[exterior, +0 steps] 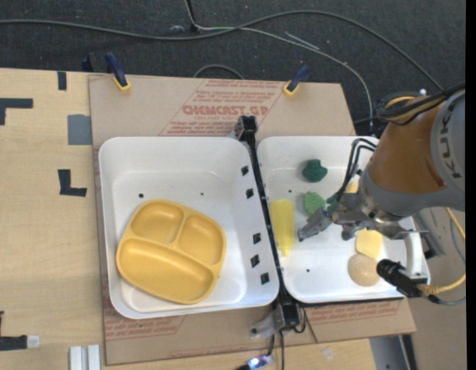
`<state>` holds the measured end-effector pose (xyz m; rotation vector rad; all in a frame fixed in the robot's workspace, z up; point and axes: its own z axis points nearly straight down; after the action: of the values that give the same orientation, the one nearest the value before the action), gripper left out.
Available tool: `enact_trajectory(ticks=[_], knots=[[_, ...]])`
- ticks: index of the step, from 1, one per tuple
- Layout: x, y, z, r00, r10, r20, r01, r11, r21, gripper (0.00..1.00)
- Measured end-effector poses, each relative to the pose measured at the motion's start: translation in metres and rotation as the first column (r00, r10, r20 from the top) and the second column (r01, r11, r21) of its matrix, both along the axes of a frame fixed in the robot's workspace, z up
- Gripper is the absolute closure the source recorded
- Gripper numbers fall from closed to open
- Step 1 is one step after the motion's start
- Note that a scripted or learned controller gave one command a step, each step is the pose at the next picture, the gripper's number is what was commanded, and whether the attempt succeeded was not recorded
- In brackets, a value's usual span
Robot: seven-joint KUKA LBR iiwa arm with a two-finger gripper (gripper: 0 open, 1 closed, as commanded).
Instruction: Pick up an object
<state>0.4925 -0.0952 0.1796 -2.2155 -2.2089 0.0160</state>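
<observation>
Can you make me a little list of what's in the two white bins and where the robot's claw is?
left bin: one yellow divided plate
right bin: dark green toy, lighter green toy, yellow block, pale yellow piece, beige round thing
gripper: over the right bin, just below the lighter green toy
held: nothing seen between its fingers

arm (419,160) hiding right bin's (330,284) far corner, hand (311,228) fingers indistinct
</observation>
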Motion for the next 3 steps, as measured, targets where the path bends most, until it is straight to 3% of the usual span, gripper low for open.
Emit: enact_trajectory(ticks=[1, 2, 3], knots=[[0.003, 0.0, 0.007, 1.0, 0.004, 0.014, -0.004, 1.0, -0.002, 0.0], [0.001, 0.001, -0.057, 1.0, 0.003, 0.011, -0.003, 1.0, -0.001, 0.0], [0.0, 0.002, -0.096, 1.0, 0.003, 0.013, -0.003, 1.0, -0.001, 0.0]])
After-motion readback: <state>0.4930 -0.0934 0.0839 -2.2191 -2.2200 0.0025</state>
